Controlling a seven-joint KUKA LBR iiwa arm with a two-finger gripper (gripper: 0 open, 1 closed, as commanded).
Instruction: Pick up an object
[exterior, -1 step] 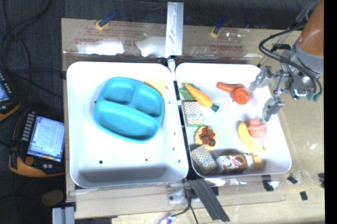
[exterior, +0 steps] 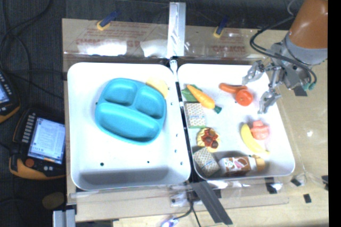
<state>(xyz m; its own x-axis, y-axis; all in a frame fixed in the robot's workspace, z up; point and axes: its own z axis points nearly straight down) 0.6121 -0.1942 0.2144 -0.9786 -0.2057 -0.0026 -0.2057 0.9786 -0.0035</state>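
My gripper [exterior: 261,86] hangs over the far right part of the right bin [exterior: 282,130], its two fingers spread open with nothing between them. Just to its left lies an orange-red toy vegetable [exterior: 237,92]. Below it a pink item [exterior: 259,129] rests against a yellow banana [exterior: 248,138]. A carrot [exterior: 202,96] with a green piece lies at the bin's left side. Further toward the front sit a checkered cracker [exterior: 195,114], a round pastry with red topping [exterior: 208,138], a wrapped block [exterior: 205,161] and a brown bottle [exterior: 237,164] lying on its side.
The left bin [exterior: 85,167] holds a blue sectioned plate [exterior: 130,108] and a small yellow piece [exterior: 157,86] by the divider. A handheld controller [exterior: 37,143] lies off the bench at the left. Cables trail from the arm's wrist [exterior: 306,26] at the upper right.
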